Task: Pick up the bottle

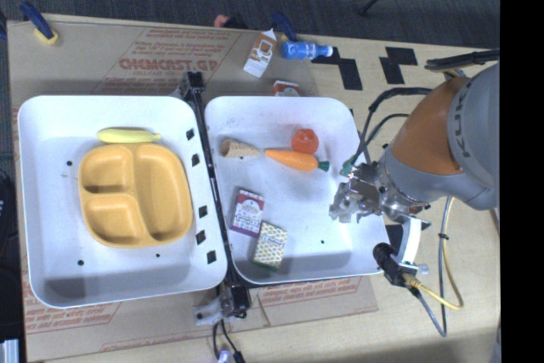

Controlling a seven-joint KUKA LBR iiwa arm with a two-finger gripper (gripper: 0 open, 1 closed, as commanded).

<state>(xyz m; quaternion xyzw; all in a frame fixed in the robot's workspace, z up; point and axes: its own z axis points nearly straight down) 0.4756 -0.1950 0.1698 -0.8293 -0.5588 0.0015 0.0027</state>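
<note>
Grey and orange, the arm (pixel 442 149) sits closest to the lens, its end effector (pixel 355 201) low over the right bin (pixel 340 110); its grip state cannot be told. Left of the end effector, a yellow tray (pixel 136 191) fills the left bin (pixel 34 200). Up and left, outside both bins on the table (pixel 365 89), lies a small blue bottle (pixel 302 51) on its side.

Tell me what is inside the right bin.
In the right bin: a carrot, tomato, bread piece and two small cartons. The gripper covers part of its floor.
</note>
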